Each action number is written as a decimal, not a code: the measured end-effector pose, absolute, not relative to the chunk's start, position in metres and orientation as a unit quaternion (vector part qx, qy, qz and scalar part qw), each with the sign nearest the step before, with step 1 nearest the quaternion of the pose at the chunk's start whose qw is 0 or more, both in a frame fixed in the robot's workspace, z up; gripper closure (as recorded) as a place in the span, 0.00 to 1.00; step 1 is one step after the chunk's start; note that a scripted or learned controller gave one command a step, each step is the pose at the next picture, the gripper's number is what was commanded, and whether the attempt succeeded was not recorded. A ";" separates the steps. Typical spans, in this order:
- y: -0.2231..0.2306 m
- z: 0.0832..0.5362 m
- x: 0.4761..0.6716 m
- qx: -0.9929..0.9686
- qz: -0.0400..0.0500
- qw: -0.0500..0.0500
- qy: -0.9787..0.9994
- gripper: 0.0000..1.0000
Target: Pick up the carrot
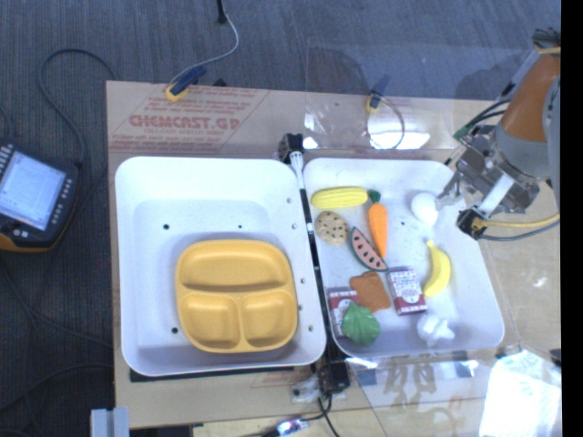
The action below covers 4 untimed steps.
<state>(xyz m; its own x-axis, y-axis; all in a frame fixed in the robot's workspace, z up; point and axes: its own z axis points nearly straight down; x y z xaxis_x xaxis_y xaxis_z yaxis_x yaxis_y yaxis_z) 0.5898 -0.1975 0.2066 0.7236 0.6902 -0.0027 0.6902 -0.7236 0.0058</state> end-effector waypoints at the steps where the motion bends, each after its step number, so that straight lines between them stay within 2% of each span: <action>1: -0.206 0.251 0.593 0.833 -0.002 0.002 0.554 1.00; 2: -0.206 0.249 0.592 0.833 -0.003 0.001 0.553 0.00; 3: -0.161 0.105 0.580 0.807 -0.006 -0.007 0.590 0.00; 4: -0.162 0.120 0.584 0.807 -0.004 -0.002 0.591 1.00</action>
